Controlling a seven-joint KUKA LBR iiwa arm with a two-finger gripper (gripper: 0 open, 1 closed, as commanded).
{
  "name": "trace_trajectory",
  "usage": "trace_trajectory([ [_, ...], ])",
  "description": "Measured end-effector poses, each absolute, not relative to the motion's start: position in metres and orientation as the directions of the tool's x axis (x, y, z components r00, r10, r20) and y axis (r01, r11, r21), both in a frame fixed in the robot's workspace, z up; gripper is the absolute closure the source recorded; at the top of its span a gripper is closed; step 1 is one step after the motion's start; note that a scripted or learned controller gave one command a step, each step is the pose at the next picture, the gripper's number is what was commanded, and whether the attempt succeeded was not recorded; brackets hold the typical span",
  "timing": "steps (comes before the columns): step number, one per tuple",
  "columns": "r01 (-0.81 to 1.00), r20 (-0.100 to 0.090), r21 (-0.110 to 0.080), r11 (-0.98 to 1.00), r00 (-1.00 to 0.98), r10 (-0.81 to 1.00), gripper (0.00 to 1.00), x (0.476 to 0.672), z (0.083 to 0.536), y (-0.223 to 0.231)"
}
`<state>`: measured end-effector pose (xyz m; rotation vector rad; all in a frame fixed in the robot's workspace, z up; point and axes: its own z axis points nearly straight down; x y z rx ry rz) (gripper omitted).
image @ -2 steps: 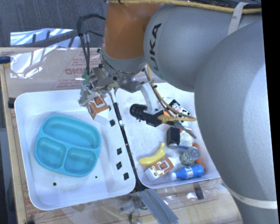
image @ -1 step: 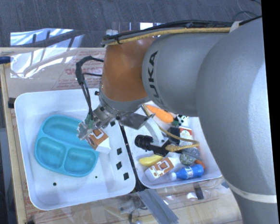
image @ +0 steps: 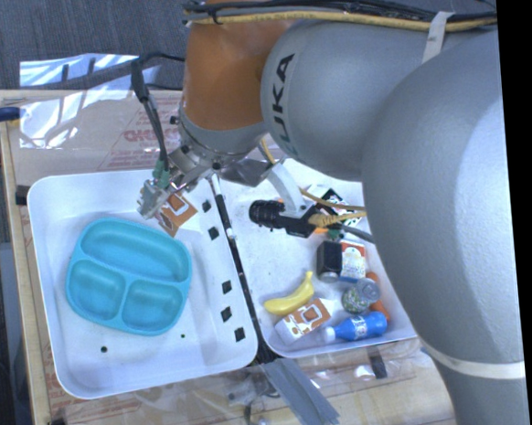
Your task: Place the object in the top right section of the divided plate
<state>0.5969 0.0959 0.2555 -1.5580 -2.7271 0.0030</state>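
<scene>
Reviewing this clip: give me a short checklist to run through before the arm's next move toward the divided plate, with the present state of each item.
1. Object between the pincer fingers: ok, a small brown and white packet hangs at its tip.
2. Pincer over the left bin: ok, it is just left of the divider between the bins.
3. Blue divided plate lying flat in the left bin: ok.
4. Top right section of the plate free of items: ok, all sections look bare.
5. Packet above the target section: not ok, it hangs just past the plate's upper right rim.
6. Grip secure: cannot tell, the contact is too small to judge.
</scene>
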Motion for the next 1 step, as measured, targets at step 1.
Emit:
trace_trajectory([
  [1, 0.808, 0.001, -0.003, 0.589, -0.589, 0.808, 1.00, 0.5709, 0.2369, 0.1370],
])
